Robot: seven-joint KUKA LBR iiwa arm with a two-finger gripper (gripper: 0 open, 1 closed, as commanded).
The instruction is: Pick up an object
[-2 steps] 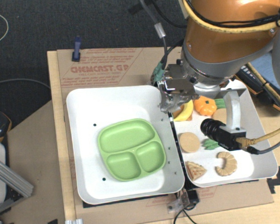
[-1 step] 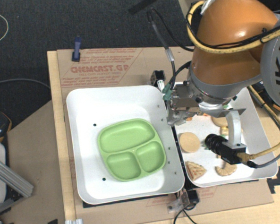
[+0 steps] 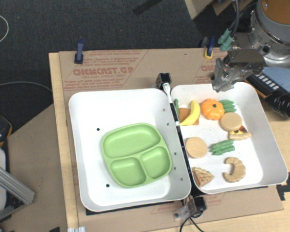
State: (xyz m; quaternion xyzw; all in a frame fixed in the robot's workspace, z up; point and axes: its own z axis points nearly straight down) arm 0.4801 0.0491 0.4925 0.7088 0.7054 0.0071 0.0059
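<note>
The right bin (image 3: 272,149) holds toy food: a yellow banana (image 3: 191,113), an orange pumpkin-like fruit (image 3: 212,109), two round tan cookies (image 3: 230,121) (image 3: 196,147), green bean pods (image 3: 221,147) (image 3: 227,104), a pizza slice (image 3: 240,133), a croissant (image 3: 234,169) and a tan wedge (image 3: 203,175). My gripper (image 3: 223,85) hangs over the bin's far edge, above and slightly right of the orange fruit. Nothing shows between its dark fingers.
The left bin (image 3: 85,141) carries a green divided tray (image 3: 136,154). Blue clamps (image 3: 79,51) (image 3: 209,46) pin the cardboard sheet at the back. A black clip (image 3: 163,79) sits where the bins meet. Cables and dark gear lie right of the bench.
</note>
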